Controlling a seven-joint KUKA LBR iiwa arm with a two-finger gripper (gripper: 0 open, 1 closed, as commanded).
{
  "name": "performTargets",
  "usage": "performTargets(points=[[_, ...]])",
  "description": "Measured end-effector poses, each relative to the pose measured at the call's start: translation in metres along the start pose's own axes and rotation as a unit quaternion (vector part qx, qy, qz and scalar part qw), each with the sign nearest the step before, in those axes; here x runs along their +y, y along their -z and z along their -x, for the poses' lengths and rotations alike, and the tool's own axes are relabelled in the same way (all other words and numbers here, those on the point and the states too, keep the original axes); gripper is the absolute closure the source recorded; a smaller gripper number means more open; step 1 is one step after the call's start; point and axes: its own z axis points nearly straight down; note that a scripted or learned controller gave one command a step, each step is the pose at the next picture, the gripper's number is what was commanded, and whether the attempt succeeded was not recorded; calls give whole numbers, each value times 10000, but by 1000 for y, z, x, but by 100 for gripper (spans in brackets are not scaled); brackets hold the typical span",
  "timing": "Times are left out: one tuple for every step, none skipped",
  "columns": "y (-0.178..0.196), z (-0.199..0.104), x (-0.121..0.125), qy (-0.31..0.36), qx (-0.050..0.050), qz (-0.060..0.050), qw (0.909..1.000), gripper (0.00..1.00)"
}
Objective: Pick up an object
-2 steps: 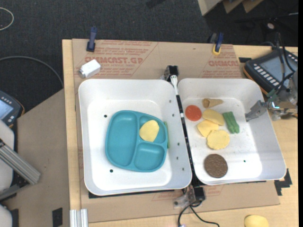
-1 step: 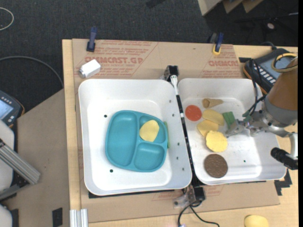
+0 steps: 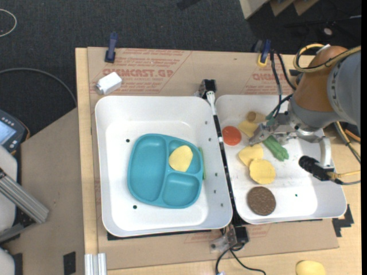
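One green pod [image 3: 277,149] lies slanting down-right beneath the tool [image 3: 274,132], whose spread I cannot tell.

A robotics lab: a plywood desk [image 3: 172,67] on dark carpet carries two shallow white plastic bins [image 3: 109,153] fixed side by side, blue clamps [image 3: 110,46] at its edge, loose black cables [image 3: 34,73] trailing around.
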Motion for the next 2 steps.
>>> performTargets(points=[[37,-34,-64,-41,18,-55,10000,0],[102,-71,-109,-32,16,-45,10000,0]])
